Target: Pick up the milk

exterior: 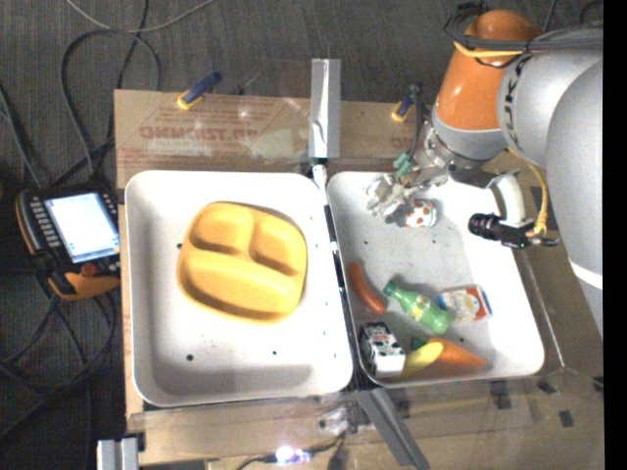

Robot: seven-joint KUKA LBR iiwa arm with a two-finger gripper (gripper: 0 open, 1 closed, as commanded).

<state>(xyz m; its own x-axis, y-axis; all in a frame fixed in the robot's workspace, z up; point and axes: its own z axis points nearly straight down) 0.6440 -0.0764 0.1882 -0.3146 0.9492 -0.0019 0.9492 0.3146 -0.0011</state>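
Four items around milk point(466, 304): bottle point(417, 306), sausage point(367, 289), banana point(423, 357), carrot point(458, 356).

Even, fairly bright overhead light, soft shadows hugging the moulded yellow plastic tray point(245, 260), glare washing out the shallow white left bin point(157, 199) around it, mild overall softness, dark carpet beyond underexposed

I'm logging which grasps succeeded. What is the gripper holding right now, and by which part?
Cannot be told. The gripper is at the right bin's far edge by a small white-and-red item; the milk lies apart, untouched.
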